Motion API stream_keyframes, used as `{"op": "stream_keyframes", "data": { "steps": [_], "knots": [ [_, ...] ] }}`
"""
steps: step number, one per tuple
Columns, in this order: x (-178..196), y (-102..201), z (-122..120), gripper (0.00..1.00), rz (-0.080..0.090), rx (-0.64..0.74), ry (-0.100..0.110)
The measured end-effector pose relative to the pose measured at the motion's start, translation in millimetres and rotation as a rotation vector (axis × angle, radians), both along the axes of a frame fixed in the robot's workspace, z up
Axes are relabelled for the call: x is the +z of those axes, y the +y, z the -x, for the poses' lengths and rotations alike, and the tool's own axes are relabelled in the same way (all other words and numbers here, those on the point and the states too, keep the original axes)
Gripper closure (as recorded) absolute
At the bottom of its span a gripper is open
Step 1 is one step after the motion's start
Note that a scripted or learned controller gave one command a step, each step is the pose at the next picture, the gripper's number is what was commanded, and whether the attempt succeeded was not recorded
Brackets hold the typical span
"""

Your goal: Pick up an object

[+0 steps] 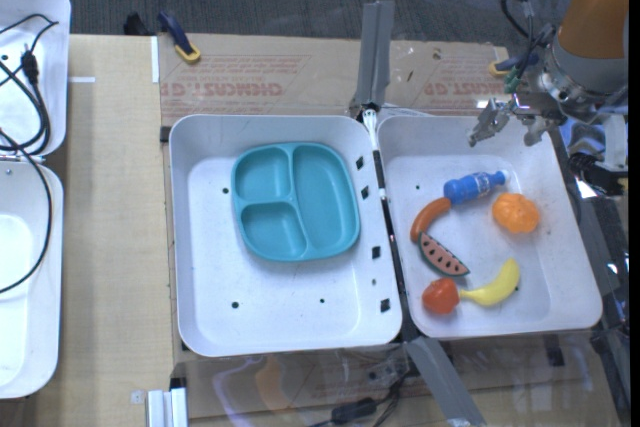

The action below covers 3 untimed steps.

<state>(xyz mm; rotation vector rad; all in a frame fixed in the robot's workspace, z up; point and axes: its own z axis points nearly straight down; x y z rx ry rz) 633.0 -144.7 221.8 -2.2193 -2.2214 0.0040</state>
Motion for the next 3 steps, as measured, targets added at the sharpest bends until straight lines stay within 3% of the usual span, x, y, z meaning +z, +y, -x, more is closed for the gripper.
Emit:
{"op": "stream_keyframes", "data": {
  "steps": [1, 2, 3],
  "knots": [
    [-105.8, 39.2, 9.2, 0.0, 0.005, 0.001, -0.032],
    [-130.1, -9.5, 13.1, 0.0, 0.001, -0.004, -0.003],
    [-130.1, -6.3, 65.9, 0.0, -0.001, -0.003, -0.002]
  ]
}}
